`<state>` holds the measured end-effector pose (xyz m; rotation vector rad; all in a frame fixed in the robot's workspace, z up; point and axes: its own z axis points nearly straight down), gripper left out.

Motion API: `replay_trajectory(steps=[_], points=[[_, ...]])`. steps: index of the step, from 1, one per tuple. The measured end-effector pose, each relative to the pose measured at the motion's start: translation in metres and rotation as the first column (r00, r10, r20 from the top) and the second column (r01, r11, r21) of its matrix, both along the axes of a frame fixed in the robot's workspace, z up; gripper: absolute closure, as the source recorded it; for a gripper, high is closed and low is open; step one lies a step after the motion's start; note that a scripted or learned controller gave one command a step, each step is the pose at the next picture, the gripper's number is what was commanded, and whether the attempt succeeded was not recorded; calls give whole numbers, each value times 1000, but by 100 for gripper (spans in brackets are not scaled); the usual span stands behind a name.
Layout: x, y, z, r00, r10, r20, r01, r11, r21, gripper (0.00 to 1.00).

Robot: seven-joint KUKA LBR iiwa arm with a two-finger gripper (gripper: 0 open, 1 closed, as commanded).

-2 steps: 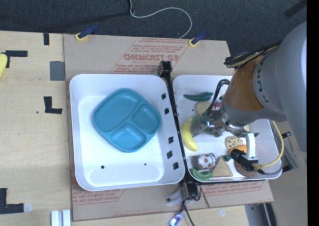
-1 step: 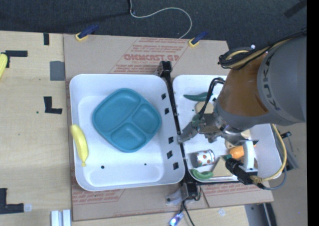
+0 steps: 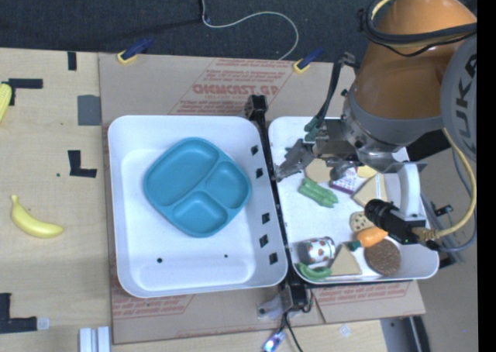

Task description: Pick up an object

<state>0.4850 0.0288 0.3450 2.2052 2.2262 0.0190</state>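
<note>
While toys crowd the right bin (image 3: 422,269), a blue plate (image 3: 197,186) fills the left bin (image 3: 128,211).

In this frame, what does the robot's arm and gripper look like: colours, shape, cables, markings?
The arm is bulky and rounded: a glossy orange band above a grey wrist housing, with dark lettering partly visible on the grey shell at right. A black cable loops over the orange part. The gripper is small, dark grey metal, with a green spot near its base.

toys (image 3: 341,253) crowd the right bin (image 3: 291,211); left bin (image 3: 124,188) open around blue plate (image 3: 197,186).
</note>
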Motion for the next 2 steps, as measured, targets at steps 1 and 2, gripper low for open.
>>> replay_trajectory(steps=[1, 2], points=[[-1, 55, 96, 1000, 0, -4, 0, 1000, 0, 0], [-1, 51, 99, 1000, -7, -16, 7, 1000, -5, 100]])
